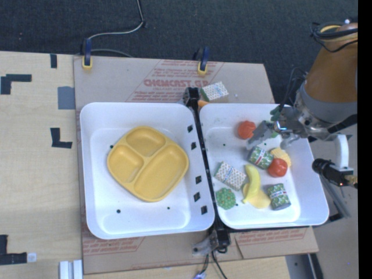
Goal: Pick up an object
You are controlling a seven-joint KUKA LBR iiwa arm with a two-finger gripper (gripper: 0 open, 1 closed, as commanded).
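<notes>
The grey two-finger end effector (268,129) hangs low over the right shallow white bin (302,214), its fingers spread apart with nothing between them. It sits just beside the round red tomato toy (246,129) and above the small green-labelled can (261,156). This looks like the approach step, with no grasp made yet. Nearby lie a yellow plastic banana (254,188), a green broccoli-like toy (225,199) and a second green can (279,196). The next move likely calls for centring over one item, descending, then closing. The left bin (93,173) holds a yellow divided plastic plate (147,163).
</notes>
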